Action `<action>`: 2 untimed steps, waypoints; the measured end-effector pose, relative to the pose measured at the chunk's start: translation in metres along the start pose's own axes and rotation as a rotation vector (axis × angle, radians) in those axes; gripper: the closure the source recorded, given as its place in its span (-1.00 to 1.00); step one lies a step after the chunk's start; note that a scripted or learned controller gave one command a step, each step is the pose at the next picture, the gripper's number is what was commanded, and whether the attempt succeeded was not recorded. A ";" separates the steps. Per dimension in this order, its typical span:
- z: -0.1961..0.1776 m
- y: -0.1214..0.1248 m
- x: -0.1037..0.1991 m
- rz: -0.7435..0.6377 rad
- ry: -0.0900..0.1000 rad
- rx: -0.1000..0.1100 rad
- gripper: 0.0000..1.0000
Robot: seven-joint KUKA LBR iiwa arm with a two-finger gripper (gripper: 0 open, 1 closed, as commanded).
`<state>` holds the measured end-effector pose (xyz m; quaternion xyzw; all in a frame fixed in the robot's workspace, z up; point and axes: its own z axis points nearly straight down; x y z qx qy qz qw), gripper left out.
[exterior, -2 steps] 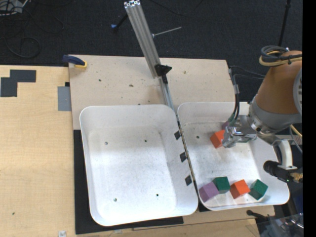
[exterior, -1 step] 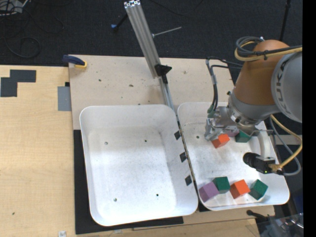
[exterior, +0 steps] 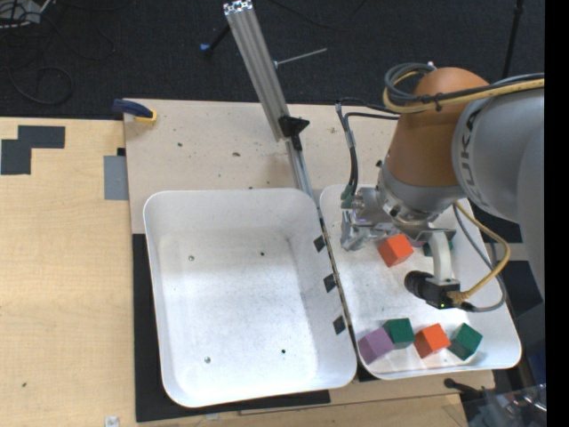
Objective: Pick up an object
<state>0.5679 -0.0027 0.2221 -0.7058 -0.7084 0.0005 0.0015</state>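
Bench: two white bins (exterior: 240,390).
Blocks: two orange (exterior: 395,250), two green (exterior: 399,331), one purple (exterior: 375,343).
Gripper (exterior: 356,229): finger state indeterminate, partly hidden under wrist.

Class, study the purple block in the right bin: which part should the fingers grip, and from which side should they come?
Probably from above, closing on the purple block's two free side faces. It lies near the bin wall, with the green block close beside it, so a sideways approach looks blocked.

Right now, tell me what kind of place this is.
Probably a robotics lab's grasping test bench: a grey arm works over two shallow white bins, coloured blocks such as an orange one lie in the right bin, and cables trail across the dark floor.
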 end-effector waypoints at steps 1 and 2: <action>-0.001 0.007 0.053 -0.001 0.000 0.000 1.00; -0.015 0.030 0.096 0.001 0.000 -0.002 1.00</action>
